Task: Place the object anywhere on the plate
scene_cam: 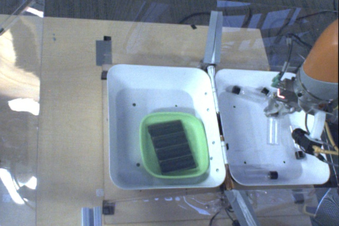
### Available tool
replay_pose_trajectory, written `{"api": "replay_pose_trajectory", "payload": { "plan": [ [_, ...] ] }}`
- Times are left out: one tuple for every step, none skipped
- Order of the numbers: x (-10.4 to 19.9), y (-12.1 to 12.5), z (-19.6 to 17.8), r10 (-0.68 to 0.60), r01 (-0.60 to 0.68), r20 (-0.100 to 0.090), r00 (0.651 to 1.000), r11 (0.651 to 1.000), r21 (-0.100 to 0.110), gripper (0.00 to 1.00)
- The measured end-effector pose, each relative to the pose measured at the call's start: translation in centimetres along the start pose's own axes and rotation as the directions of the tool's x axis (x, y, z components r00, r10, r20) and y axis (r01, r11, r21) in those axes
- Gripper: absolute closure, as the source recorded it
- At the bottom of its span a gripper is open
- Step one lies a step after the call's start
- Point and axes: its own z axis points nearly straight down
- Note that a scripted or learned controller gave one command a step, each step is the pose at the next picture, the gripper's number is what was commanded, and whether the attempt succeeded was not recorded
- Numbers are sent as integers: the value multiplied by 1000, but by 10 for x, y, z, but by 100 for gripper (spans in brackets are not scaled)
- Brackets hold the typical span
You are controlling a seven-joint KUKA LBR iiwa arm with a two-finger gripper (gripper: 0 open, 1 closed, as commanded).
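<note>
My hand [279, 108] hangs over the right bin [249, 159]; I cannot tell its state. The pale wooden bench [69, 129] carries two glossy white bins. The left bin [119, 129] holds a rounded-square green plate [145, 140] bearing a dark ridged rectangular block [170, 146].

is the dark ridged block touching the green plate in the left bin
Touching. The camera view shows the dark ridged block lying flat inside the green plate, resting on its floor, with the plate's raised rim showing all around it.
</note>
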Motion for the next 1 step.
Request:
{"api": "replay_pose_trajectory", "payload": {
  "plan": [
    [55,-22,20,-111,111,-2,994,994,1,100]
  ]
}}
